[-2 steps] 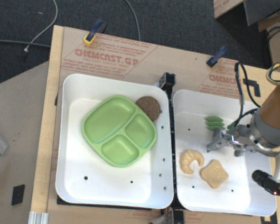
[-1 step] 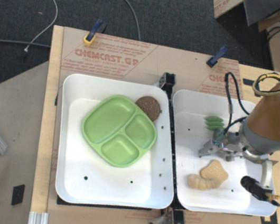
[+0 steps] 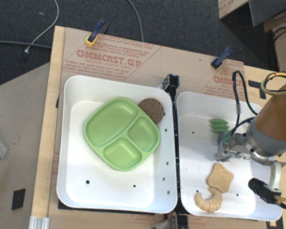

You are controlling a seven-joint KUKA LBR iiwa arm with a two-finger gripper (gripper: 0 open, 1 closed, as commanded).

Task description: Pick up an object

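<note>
My gripper hangs low over the middle of the right bin, the grey and orange arm reaching in from the right. Just in front of it lies a tan bread-like chunk, close to the gripper's tip. A pale curved croissant-shaped piece lies nearer the bin's front edge. Behind the gripper, a small green leafy item rests on the bin floor. The arm hides what is directly beneath the wrist.
The left bin holds a green divided plate with a round brown patty at its back right edge. The wall between the two bins runs just left of the gripper. Blue clamps sit on the bench's back edge.
</note>
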